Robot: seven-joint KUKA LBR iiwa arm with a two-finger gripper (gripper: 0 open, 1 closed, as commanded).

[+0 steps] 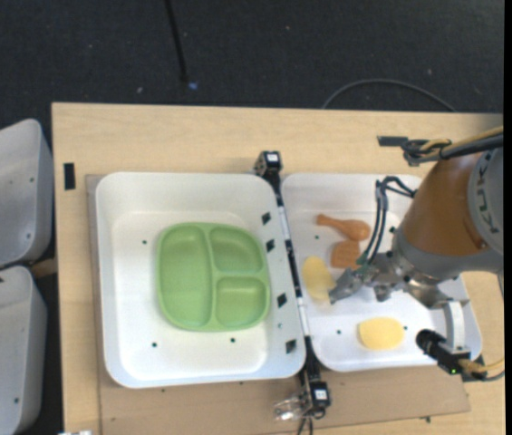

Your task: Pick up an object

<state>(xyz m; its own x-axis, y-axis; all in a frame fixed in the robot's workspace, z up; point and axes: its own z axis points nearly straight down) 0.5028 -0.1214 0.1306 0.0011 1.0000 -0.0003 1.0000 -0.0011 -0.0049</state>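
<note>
In the right bin [328,356], an orange carrot-like piece [344,227] lies toward the back with a second orange piece [343,255] just below it. A pale yellow piece [313,275] rests near the bin's left wall. A yellow oval piece [380,333] sits near the front. My gripper [344,287] hangs low over the bin's middle, right beside the pale yellow piece, with nothing visibly between its fingers. How wide the fingers stand is unclear.
The left bin [120,352] holds a green divided plate [211,275]. A divider with black clips [284,261] runs between the bins. The arm's orange band [444,211] and cables cover the right bin's back right part.
</note>
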